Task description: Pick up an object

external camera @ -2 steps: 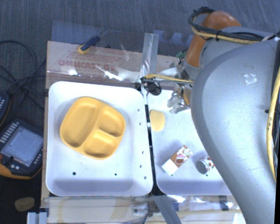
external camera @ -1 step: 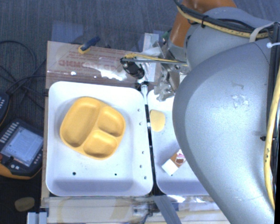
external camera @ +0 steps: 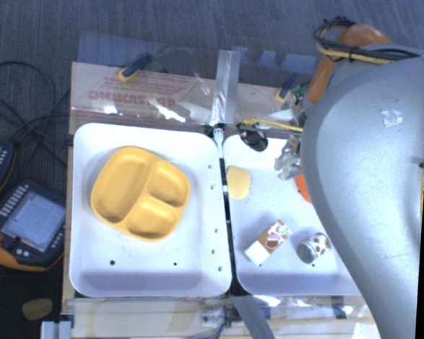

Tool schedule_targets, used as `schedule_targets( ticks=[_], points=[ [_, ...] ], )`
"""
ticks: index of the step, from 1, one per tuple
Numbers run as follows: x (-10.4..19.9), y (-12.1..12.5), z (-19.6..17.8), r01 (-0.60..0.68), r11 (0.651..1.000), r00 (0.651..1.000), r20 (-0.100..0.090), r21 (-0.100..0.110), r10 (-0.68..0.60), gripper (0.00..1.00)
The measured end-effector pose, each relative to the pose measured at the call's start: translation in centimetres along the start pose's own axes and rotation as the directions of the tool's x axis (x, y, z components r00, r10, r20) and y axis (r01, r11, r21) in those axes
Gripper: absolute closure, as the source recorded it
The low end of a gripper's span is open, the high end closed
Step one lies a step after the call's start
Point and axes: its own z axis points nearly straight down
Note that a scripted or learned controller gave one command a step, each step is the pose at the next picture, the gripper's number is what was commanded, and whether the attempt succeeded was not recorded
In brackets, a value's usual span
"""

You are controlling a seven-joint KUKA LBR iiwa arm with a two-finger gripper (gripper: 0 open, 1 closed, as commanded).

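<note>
While your arm point(external camera: 371, 176) is hanging over the right bin point(external camera: 262, 277), the fingers' state is something you cannot tell. The carton point(external camera: 268, 242) is lying below-left of the wrist, long axis diagonal; the cup point(external camera: 312, 247) is sitting just beside it.

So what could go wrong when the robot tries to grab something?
The little carton and the small cup lie close together, so the robot might bump one while reaching for the other. The cup lies on its side and could roll away. The big grey arm covers part of the right bin, hiding things underneath.
</note>
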Motion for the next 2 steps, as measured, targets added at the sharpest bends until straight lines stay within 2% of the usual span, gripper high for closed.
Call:
schedule_targets(
  ticks=[1,2],
  points=[
    [-1.5,10.6,3.7,0.081,0.997,0.997,0.000,0.001,-0.081,1.00],
    [2.3,3.6,-6.1,0.066,0.998,0.998,-0.003,0.000,-0.066,1.00]
  ],
)
